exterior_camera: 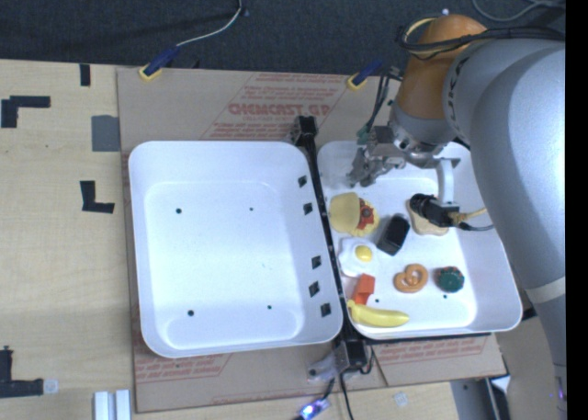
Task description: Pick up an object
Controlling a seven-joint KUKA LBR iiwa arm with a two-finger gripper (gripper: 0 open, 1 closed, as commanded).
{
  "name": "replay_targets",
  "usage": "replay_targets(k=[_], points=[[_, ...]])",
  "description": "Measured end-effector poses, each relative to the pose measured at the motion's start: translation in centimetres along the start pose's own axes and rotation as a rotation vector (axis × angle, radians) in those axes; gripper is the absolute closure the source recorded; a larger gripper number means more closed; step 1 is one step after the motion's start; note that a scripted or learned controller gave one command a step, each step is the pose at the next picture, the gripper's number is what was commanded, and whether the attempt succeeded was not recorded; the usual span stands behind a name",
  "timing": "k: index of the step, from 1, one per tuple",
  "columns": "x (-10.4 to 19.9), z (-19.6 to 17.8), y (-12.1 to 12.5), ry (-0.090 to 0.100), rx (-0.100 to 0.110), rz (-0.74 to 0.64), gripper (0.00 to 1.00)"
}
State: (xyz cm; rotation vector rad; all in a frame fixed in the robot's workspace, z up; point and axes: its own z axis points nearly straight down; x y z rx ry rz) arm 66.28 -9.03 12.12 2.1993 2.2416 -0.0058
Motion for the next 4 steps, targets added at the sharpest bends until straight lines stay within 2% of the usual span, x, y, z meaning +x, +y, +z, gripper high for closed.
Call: replay_targets(k=[1, 2, 3, 4], points=[[4.1, -19.2, 0.9, 0.003, -0.018, 0.011, 1.0], [9.4, -10.8, -0.5, 0.005, 0.01, 0.011, 1.0], [13.4, -7.0, 0.7, 0.004, 0.006, 0.012, 1.0], [13.1, -7.3, 0.8, 0.003, 0.003, 0.014, 0.0]])
